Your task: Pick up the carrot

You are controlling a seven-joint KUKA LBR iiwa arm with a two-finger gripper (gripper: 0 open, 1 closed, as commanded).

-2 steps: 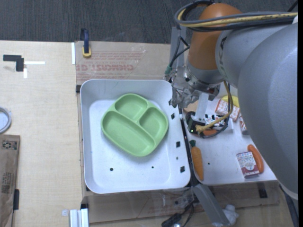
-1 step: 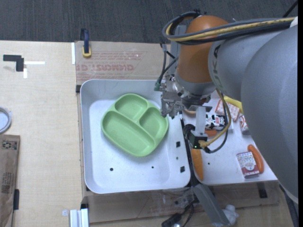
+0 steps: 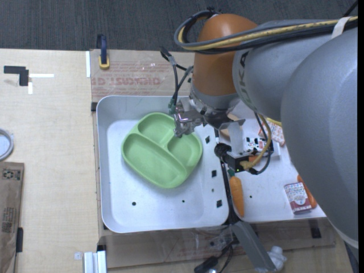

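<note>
- Pale wooden bench is stretching across the left, carrying a tape roll at its edge and a brown paper packet lower down; both are lying well apart from the work.
- Sitting in the left bin is a green divided plate, tilted across the floor of the bin, with nothing lying in its compartments.
- Hovering over the plate's upper right rim is the gripper, hanging from the orange-banded wrist; whether it is wide or narrow I cannot tell, and nothing is showing in its grasp.
- Lying in the right bin, pressed against the wall that is dividing the two bins, is the carrot, running lengthwise along that wall and partly shadowed by cables.
- Resting further right is a small red and white packet, apart from the carrot.
- Risks, as I am judging them: the gripper is standing over the wrong bin, so a descent from here would be striking the plate instead of the carrot.
- With the carrot hugging the wall, one finger may be landing on the rim, and the smooth, tapered carrot may be rolling or slipping out of a closing pinch.
- Dangling cables near the carrot may be snagging as the arm crosses the wall.
</note>
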